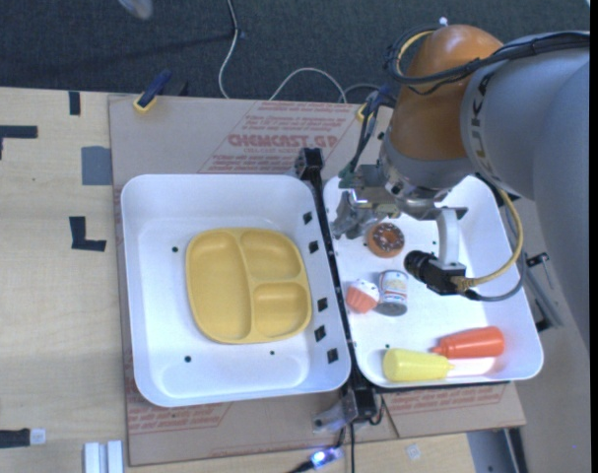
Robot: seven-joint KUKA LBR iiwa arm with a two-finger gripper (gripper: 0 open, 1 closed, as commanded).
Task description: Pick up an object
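2 white bins sit side by side on a cardboard sheet (259, 131), with a black clip-studded divider (323, 254) where they meet. The left bin (146, 264) holds 1 yellow divided plate (247, 284) with 3 compartments, lying flat near the bin's centre. The grey arm (535, 116), with its orange band (441, 87), reaches in from 3 o'clock and hangs over the upper part of the right bin (520, 338). Its gripper (353, 215) sits low at the bin's 10 o'clock corner, close to the divider; whether the pincer is apart or together cannot be told from this angle, and nothing shows between its tips. Just at 3 o'clock of the gripper lies a small round brown disc (385, 237). Below it, toward 6 o'clock, a small silver can (393, 293) rests just beside an orange cup-like piece (362, 298) on its 9 o'clock side. Along the bin's 6 o'clock edge lie a yellow bottle-like object (415, 365) and an orange one (471, 343), near each other. A black cylindrical fitting (431, 271) with a cable hangs off the wrist.
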